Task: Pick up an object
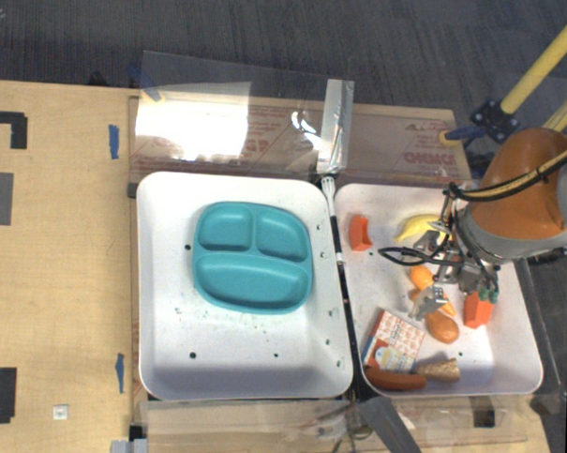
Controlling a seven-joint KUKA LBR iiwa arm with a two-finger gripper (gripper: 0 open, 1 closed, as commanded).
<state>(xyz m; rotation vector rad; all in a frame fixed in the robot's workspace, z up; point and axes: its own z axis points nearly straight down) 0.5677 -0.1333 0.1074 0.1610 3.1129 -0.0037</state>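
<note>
White bins sit side by side on my bench. The left bin [166, 338] has a teal plate with three parts [254, 255] in it. The right bin [517, 358] is full of toy food. My gripper [437, 298] hangs low over the middle of that bin. I cannot tell how it is set.

An orange egg-shaped toy [442, 326] lies just under its tip, maybe touching. A yellow banana [417, 227] is behind it. An orange block [359, 232] lies well to the left. A small picture box [396, 342] and a red sausage [394, 379] lie near the front.
</note>
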